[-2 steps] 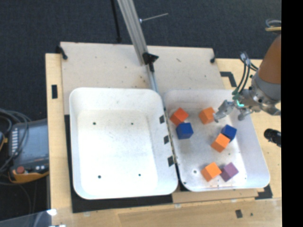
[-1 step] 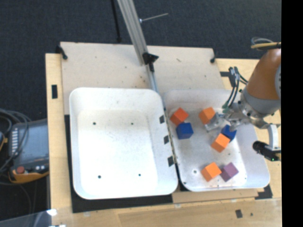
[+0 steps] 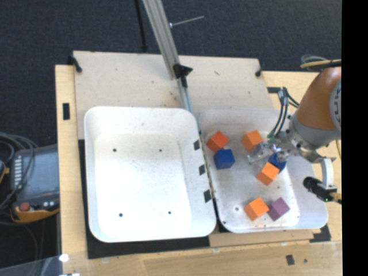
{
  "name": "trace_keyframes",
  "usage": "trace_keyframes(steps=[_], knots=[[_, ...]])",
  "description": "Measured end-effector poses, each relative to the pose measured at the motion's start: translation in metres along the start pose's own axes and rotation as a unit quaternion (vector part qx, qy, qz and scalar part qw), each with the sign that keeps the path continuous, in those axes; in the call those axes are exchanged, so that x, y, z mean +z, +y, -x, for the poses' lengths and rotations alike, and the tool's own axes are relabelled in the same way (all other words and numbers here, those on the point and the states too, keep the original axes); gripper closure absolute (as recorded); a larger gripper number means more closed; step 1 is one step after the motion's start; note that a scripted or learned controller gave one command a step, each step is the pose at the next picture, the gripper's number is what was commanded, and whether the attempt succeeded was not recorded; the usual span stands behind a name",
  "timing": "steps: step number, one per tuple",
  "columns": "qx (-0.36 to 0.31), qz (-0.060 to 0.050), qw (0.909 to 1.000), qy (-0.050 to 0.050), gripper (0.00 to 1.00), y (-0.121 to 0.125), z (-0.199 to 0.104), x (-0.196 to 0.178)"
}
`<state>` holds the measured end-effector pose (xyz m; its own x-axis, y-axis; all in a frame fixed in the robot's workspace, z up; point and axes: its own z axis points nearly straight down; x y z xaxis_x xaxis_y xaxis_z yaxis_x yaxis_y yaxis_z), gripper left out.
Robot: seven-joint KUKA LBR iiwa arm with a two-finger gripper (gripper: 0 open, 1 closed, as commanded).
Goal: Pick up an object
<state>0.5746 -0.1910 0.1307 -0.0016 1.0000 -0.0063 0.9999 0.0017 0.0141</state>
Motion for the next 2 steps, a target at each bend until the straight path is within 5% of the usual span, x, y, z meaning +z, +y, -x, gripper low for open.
trace_keyframes(steps=[1, 2], knots=[[0.001, 0.004, 1.0, -0.001, 0.0, 0.0029, 0.001, 0.0028], [0.004, 0.007, 1.0, -0.003, 1.0, 0.0037, 0.0033, -0.0065]])
